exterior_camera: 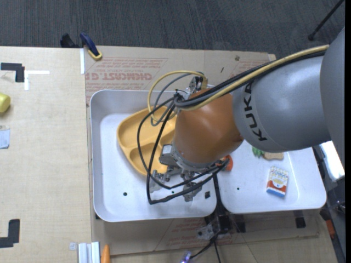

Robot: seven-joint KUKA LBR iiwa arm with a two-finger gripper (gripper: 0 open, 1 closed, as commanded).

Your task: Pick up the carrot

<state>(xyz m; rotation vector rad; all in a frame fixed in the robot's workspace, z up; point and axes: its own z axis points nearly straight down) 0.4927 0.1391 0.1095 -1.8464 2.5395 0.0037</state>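
Fingers: the wrist hides them from above, so whether they are open or closed cannot be told. Gripper low over the left bin, just beside a yellow dish. Carrot: probably the small orange bit at the arm's right edge, mostly covered. Right bin holds a small carton. Orange band above wrist.

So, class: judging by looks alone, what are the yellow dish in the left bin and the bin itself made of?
Yellow dish: probably moulded plastic, with a smooth, even colour and a soft, rounded rim. Left bin: likely white plastic or coated metal, with a faint sheen and rounded corners; the look leaves it open.
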